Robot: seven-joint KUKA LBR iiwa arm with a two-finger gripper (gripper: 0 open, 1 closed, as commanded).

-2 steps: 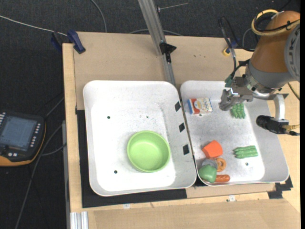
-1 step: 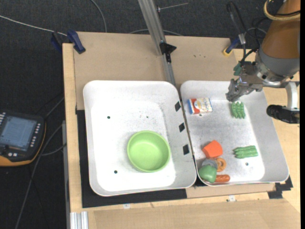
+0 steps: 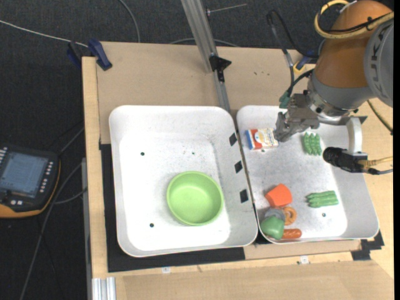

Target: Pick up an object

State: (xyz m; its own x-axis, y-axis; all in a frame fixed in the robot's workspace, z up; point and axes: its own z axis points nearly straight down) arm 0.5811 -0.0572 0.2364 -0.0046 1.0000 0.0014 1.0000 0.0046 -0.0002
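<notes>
Nearest the camera: bare front edge of the bench (image 3: 187, 283). Further in, 2 white bins side by side. In the left bin (image 3: 134, 167), 1 green bowl (image 3: 195, 197), upright, near the front right corner. In the right bin (image 3: 356, 220), toward the front: green rounded piece (image 3: 271, 227), orange block (image 3: 279, 195), small orange ring (image 3: 290, 215) and red piece (image 3: 291, 234) clustered together; green ridged toy (image 3: 322, 199) apart to the right; another green toy (image 3: 311, 144) further back. Red, white and blue carton (image 3: 259, 139) at the back left, just beside the end effector (image 3: 285, 130). Fingers' state: cannot tell. Nothing visibly held. Likely step: approach or descent on the carton. Next needed: fingers astride it, closing, then lifting straight up.
</notes>
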